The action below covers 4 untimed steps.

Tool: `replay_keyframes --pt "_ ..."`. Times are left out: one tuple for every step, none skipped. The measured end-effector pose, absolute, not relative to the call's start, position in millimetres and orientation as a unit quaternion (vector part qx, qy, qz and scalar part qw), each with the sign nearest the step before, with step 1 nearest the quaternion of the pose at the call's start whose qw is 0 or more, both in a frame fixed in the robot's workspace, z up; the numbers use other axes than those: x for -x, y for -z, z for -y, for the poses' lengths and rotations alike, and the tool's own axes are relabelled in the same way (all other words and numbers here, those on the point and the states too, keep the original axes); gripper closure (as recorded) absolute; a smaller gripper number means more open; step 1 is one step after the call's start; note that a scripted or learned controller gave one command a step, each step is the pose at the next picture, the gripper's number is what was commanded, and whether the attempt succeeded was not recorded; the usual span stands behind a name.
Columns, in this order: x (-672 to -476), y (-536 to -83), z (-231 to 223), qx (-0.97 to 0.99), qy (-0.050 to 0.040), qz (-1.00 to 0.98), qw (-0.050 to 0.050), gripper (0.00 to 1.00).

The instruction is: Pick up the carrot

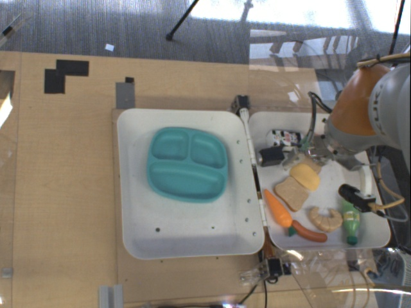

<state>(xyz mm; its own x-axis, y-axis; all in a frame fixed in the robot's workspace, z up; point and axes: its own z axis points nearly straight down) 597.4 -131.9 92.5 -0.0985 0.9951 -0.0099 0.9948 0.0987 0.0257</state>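
Wooden bench (64,204), two white bins (192,246), grey carpet (96,18) beyond.

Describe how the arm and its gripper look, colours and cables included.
The arm is a rounded grey shell with a broad orange band above the wrist. Black cables loop beside it. The gripper is a cluster of dark and metallic parts, too cluttered for finer detail.

We look down on a pale wooden tabletop (64,191) with black L-shaped marks (64,74) near its far left corner and a small grey block (126,95) farther along. Beyond its far edge lies grey ribbed carpet floor (96,24), crossed by bright patches of sunlight (289,2). A dark tripod leg (191,10) slants across that floor.
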Motion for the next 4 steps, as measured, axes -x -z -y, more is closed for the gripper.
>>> replay_keyframes --pt "-540.0 -130 137 -0.687 -0.0021 -0.727 0.004 0.00" --pt "-584.0 -87 181 -0.878 -0.0030 -0.479 0.003 0.00" --pt "-546.3 -87 165 -0.936 -0.0042 -0.352 0.002 0.00" --pt "-490.4 -89 86 -0.944 -0.0054 -0.329 0.000 0.00"
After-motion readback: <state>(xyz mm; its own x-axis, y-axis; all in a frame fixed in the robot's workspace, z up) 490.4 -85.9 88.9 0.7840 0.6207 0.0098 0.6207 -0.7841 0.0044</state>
